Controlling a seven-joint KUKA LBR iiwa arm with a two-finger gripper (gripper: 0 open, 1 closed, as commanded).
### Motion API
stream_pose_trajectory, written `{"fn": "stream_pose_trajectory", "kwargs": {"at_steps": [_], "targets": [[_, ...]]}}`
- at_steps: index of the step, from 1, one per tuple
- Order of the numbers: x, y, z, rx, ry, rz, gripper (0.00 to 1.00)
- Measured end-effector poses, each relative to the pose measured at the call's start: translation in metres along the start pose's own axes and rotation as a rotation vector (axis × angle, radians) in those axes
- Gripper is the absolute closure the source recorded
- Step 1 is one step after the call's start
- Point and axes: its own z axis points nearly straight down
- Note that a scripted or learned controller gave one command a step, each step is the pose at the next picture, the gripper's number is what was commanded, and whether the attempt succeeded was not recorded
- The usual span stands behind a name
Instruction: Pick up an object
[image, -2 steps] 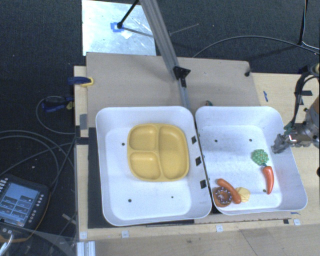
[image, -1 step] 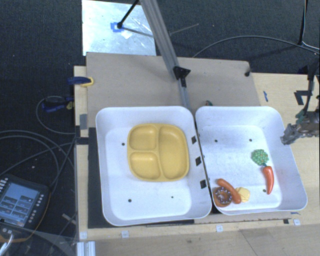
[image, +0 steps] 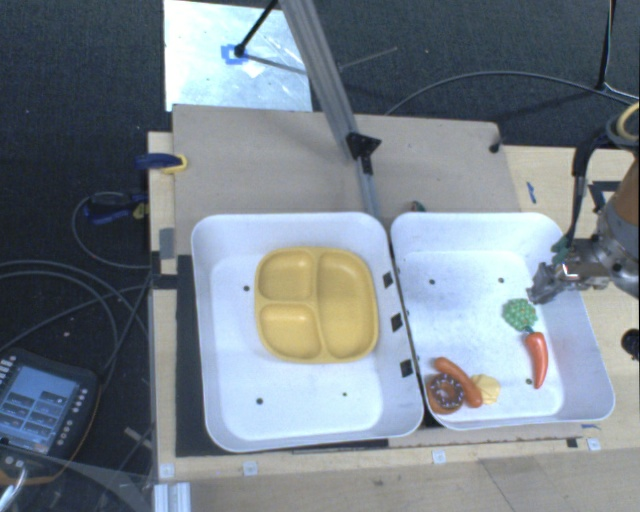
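Donut: right bin's front-left corner, touching sausage.
Carrot: near right edge, just below broccoli.
Tool: above broccoli; grip unclear.
Plate: left bin.

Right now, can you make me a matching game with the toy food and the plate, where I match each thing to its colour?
Things:
1. divided plate
2. carrot
3. broccoli
4. donut

Colours:
A. green
B. brown with sprinkles
C. yellow
D. orange-red

Pairs: 1-C, 2-D, 3-A, 4-B
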Motion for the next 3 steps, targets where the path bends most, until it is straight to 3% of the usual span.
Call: {"fn": "stream_pose_trajectory", "kwargs": {"at_steps": [3], "targets": [[0.16, -0.031, 0.033, 0.002, 0.002, -0.001, 1.0]]}}
